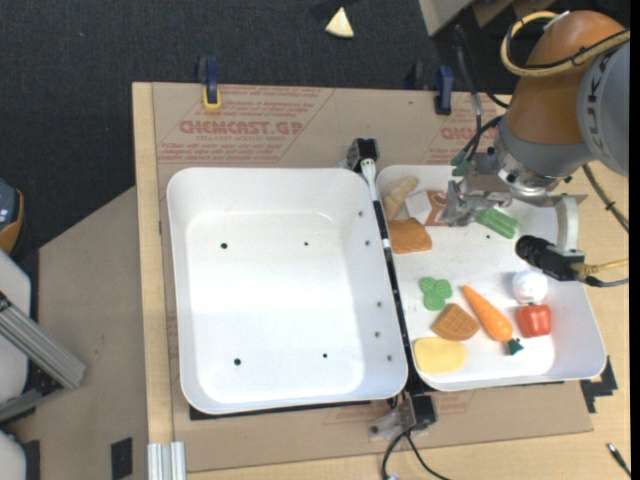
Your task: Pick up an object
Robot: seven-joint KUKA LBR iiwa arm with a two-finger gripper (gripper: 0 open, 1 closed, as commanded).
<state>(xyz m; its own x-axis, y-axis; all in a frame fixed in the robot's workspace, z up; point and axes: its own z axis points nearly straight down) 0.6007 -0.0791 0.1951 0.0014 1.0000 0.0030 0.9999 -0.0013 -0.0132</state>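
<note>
board [250, 118] — red print "CHEMCAST GP" | repeated, partly hidden, at right

Floor's a dark charcoal carpet [150, 28] filling the top and left of the frame, with a little pale yellow wedge [340, 23] lying on it near the top middle. The bench is covered with a brown cardboard sheet [250, 128] printed with reddish lettering along its top strip, pinned down at the top edge by two clamps, a blue and yellow one [209, 82] left of center and a blue one [443, 88] further right. Some silver aluminum framing [35, 338] pokes in at the lower left, and the lighting looks even and soft with no hard shadows.
</note>
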